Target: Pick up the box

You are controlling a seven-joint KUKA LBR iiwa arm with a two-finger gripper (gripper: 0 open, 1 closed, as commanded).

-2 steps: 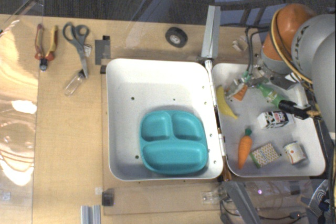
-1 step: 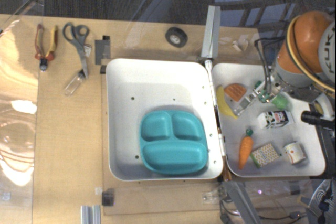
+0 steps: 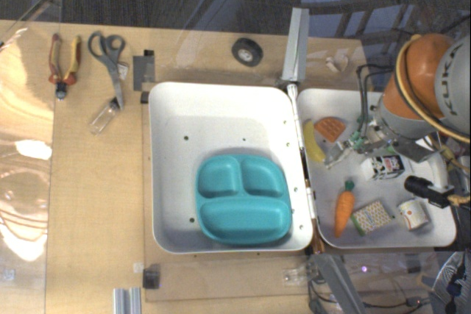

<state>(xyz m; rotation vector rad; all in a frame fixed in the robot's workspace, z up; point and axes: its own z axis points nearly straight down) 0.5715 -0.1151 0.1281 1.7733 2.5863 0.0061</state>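
Grey-patterned box (image 3: 372,217) lies in your right bin (image 3: 441,237), just beside the carrot (image 3: 344,209). The jaws (image 3: 346,151) look spread and empty, though that's hard to judge. Descend off-centre and you'll nudge the carrot or clip the box's edge.

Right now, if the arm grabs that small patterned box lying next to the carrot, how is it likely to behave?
The patterned box looks small and flat, so it is probably light and stiff. It lies low on the floor of the right bin, which may leave the pincer little side to grip. The carrot lies close beside it, so a push could nudge both.
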